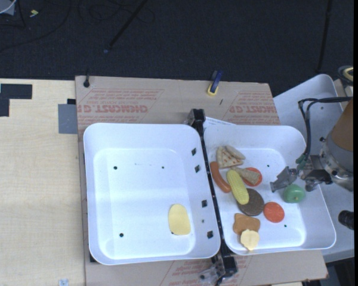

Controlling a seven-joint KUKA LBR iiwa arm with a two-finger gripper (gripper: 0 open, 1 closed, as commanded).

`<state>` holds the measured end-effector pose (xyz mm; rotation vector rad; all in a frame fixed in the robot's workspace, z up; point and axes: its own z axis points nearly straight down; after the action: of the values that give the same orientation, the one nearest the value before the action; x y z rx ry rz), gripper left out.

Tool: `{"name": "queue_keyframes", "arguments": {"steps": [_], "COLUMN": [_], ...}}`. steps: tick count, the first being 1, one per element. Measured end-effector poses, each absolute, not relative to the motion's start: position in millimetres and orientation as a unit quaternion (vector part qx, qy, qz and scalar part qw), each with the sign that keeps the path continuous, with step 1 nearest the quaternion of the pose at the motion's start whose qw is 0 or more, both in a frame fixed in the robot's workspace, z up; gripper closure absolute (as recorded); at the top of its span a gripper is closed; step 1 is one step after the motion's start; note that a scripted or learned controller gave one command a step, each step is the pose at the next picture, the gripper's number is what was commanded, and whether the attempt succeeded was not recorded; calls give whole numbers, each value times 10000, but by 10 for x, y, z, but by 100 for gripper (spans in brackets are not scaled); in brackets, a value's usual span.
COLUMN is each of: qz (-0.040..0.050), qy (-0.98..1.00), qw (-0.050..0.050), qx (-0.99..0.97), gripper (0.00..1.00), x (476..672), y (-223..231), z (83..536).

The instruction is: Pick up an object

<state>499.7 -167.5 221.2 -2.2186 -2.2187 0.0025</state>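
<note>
Green round object [294,193] is being touched by the gripper [292,180] inside the right bin [319,234], near the red disc [274,212]; whether the fingers are spread cannot be determined.

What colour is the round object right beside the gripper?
Green, seen in the camera view, in the right bin.

You have wide open floor in the left bin [101,177], broken by 1 pale yellow piece [179,219] near its front. The right bin [298,137] is crowded along its left side by clustered toy food [241,186]; its back right corner is bare.
</note>
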Motion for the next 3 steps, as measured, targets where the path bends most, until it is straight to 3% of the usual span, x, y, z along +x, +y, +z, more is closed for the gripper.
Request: {"name": "queue_keyframes", "arguments": {"steps": [1, 2, 3], "qz": [13, 12, -50], "qy": [-7084, -7055, -7091], "qw": [33, 30, -53], "qx": [-7058, -7087, -7051], "gripper": [0, 100, 100], "x": [5537, 5520, 5626], "y": [-1356, -1388, -675], "z": [970, 1131, 4113]}}
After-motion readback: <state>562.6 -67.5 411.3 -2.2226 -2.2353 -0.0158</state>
